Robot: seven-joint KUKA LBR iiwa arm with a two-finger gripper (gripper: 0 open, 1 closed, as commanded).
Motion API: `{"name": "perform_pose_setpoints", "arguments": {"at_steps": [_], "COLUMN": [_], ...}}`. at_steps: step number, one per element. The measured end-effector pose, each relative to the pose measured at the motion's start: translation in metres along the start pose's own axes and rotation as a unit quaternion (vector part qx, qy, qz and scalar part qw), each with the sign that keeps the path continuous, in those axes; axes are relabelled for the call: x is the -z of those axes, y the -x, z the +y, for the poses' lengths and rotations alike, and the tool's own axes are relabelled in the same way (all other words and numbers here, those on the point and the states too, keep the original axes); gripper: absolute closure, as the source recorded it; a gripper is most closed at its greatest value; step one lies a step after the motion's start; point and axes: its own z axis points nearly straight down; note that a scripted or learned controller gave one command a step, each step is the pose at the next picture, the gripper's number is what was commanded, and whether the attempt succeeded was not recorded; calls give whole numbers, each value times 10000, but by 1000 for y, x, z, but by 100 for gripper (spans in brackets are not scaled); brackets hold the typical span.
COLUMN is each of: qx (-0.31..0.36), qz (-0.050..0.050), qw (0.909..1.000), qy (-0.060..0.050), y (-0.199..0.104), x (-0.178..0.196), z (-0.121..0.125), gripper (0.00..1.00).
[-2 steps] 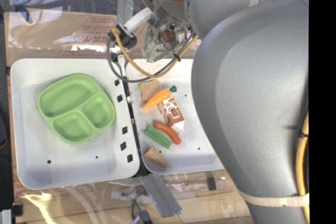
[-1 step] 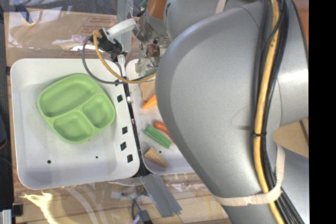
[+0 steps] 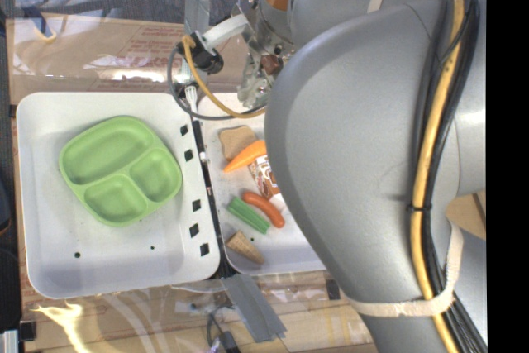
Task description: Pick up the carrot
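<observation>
The carrot [image 3: 246,155] is a short orange piece lying in the right bin [image 3: 221,193], just in front of a tan slice of bread [image 3: 236,137]. My gripper [image 3: 254,84] hangs over the far edge of that bin, up and slightly right of the carrot and clear of it. The bulky grey arm covers most of the right bin's right side.
Near the carrot lie a brown-and-white packet [image 3: 264,174], a red sausage [image 3: 264,209], a green stick [image 3: 245,216] and a brown wedge [image 3: 245,248]. A green divided plate [image 3: 121,169] sits in the left bin [image 3: 37,202]. Cables loop above the bin divider [image 3: 201,169].
</observation>
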Motion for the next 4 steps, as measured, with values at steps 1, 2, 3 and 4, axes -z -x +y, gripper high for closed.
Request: {"name": "perform_pose_setpoints", "arguments": {"at_steps": [1,2,3,4], "qx": [-206,-123,-102,-194], "qz": [-2,-45,34,-33], "qw": [9998,9999,9999,9998], "qy": [4,-12,1,-5], "y": [-4,15,3,21], "x": [21,-48,59,-12], "z": [-24,26,8,-48], "gripper": [100,100,100,100]}}
